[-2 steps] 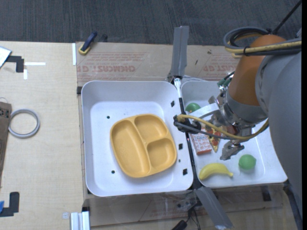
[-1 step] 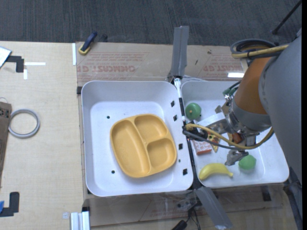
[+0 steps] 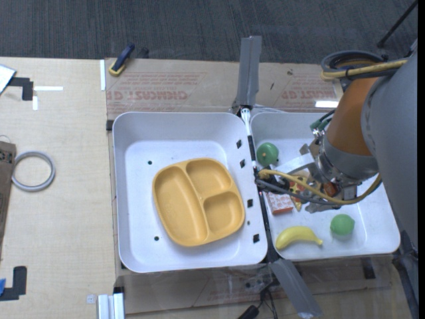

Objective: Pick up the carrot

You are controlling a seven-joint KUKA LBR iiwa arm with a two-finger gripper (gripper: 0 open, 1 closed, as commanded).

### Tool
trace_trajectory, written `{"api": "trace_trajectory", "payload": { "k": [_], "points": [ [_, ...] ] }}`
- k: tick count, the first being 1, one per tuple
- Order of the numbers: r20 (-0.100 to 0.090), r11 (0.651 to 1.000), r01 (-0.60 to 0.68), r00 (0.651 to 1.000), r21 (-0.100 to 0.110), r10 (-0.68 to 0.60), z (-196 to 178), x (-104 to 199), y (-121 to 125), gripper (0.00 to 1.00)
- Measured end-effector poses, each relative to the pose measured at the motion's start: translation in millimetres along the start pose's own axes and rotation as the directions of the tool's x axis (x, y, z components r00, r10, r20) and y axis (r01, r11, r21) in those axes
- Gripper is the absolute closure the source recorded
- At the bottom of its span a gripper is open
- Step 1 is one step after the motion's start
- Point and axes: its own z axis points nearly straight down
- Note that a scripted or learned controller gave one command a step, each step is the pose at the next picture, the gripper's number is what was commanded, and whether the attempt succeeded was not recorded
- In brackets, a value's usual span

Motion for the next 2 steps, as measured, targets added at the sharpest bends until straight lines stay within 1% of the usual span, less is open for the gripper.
{"api": "trace_trajectory", "payload": {
  "k": [1, 2],
  "points": [
    [-0.006, 0.876, 0.482, 0.876, -0.005, -0.482, -35, 66, 33, 1.0],
    [-0.005, 0.889, 0.459, 0.889, -0.004, -0.459, 17, 111, 106, 1.0]
  ]
}}
